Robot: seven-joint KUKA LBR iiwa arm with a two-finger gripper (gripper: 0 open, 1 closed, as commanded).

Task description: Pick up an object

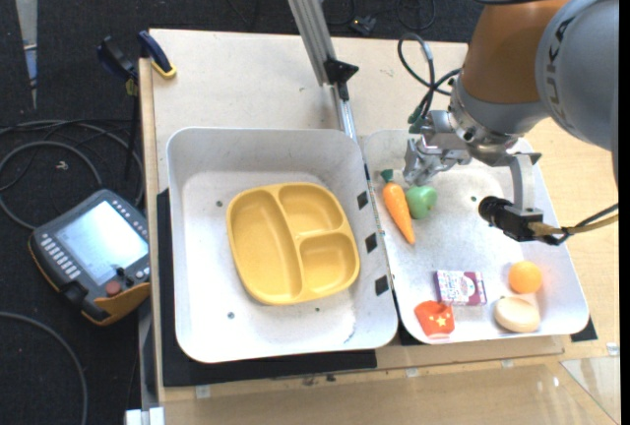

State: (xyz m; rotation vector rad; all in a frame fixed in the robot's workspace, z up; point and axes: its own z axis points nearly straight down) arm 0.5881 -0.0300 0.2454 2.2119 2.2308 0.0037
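Note:
In the right bin (551, 216) lie an orange carrot (398, 212) and a green round object (421, 201) side by side near the bin's left wall. My gripper (423, 167) hangs just above the green object, at the bin's far left part, under the grey and orange wrist. Toward the front of the same bin sit a purple and white box (460, 288), a red object (434, 319), an orange ball (526, 276) and a cream oval object (517, 314).
The left bin (197, 177) holds a yellow divided plate (293, 242). A metal pole (307, 5) slants up from between the bins. A black part (507, 215) sticks out over the right bin. A handheld control pendant (91, 256) lies on the floor at left.

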